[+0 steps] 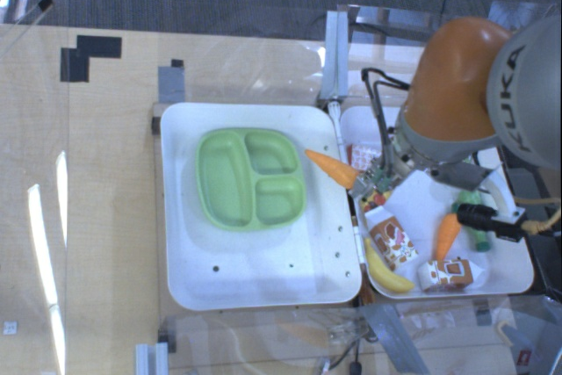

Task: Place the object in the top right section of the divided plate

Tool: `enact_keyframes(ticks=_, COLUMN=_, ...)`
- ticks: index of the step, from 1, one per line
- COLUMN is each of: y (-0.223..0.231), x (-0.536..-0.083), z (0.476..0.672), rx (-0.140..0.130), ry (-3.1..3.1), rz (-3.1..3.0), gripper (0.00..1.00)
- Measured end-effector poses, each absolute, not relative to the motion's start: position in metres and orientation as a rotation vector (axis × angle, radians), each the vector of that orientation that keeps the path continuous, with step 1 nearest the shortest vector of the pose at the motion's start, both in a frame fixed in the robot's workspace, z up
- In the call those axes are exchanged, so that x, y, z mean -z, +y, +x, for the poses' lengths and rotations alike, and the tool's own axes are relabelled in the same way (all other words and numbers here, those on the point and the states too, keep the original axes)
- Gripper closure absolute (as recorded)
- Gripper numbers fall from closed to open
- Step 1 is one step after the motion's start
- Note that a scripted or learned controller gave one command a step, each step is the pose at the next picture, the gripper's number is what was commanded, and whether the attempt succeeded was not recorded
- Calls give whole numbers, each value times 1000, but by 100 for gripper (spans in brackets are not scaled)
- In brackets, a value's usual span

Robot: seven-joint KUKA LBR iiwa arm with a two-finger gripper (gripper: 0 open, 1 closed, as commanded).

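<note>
Two white bins sit side by side on the bench. The left bin [263,277] carries a green divided plate [251,178] toward its ten o'clock. The right bin [518,272] lies under the grey and orange arm [457,83], which enters from three o'clock. The gripper [373,180] sits at the seam between the bins, its jaws closed on the thick end of a carrot [332,168] whose tip points to ten o'clock, just beside the plate's right rim, over the left bin. In the right bin lie a banana [386,272] at seven o'clock, a second carrot [447,235] and small packets [392,241].
</note>
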State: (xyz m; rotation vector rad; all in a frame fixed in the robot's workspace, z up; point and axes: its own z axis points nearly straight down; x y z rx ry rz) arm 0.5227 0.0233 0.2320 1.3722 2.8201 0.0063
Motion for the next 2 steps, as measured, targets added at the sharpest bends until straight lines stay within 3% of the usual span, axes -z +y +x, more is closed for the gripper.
enact_keyframes(ticks=1, y=60, x=-193, z=521, rx=-4, ry=2907, rz=1182, gripper=100)
enact_keyframes(ticks=2, y=60, x=-193, z=521, rx=-4, ry=2907, rz=1183, gripper=0)
